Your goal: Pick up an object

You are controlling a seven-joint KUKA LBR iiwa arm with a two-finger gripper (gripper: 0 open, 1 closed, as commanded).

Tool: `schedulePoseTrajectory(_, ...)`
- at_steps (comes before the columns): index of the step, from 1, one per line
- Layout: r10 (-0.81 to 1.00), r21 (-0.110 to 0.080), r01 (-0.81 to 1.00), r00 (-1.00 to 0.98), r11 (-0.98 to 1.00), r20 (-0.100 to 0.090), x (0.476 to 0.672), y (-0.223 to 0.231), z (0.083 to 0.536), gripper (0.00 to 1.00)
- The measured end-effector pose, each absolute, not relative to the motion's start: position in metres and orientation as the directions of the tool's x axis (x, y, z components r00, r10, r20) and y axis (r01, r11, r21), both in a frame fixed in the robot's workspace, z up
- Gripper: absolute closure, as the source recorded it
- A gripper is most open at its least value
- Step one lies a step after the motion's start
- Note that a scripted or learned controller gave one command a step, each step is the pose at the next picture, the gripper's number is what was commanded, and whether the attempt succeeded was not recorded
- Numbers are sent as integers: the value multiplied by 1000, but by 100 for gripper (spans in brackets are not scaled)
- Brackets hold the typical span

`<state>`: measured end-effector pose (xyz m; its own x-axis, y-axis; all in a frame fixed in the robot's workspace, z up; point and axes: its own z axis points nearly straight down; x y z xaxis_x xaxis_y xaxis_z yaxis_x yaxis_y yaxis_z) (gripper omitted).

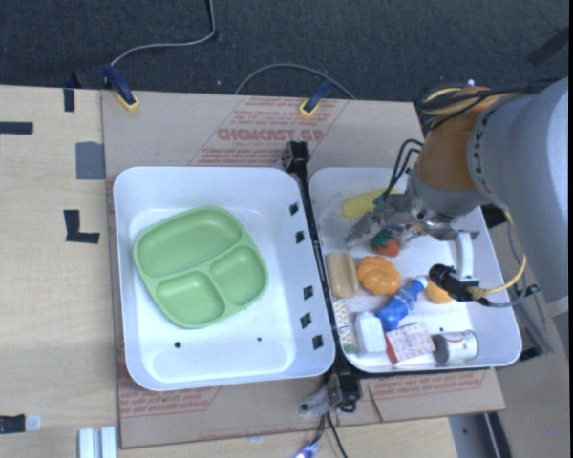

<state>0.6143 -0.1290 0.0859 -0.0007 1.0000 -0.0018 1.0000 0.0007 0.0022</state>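
Observation:
The right bin (pixel 497 337) holds several small things. My gripper (pixel 374 229) is low over its back left part, just above and left of a small red-orange toy with a green tip (pixel 390 246). A yellow piece (pixel 360 202) lies right behind the gripper. An orange ball-like toy (pixel 379 276) and a tan block (pixel 341 275) lie in front of it. The view shows nothing held in the gripper.
A blue bottle (pixel 401 303), a white tub (pixel 370 334), a red-and-white packet (pixel 410 342) and a small can (pixel 456 345) crowd the right bin's front. The left bin (pixel 143 351) holds a green divided plate (pixel 201 265). The arm comes in over the right bin's right side.

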Motion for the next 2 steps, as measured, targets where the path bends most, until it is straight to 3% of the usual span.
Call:
schedulePoseTrajectory(1,1000,3,1000,0,0,-4,615,-130,94,100)
schedulePoseTrajectory(2,1000,-1,1000,-3,3,1,612,-60,183,100)
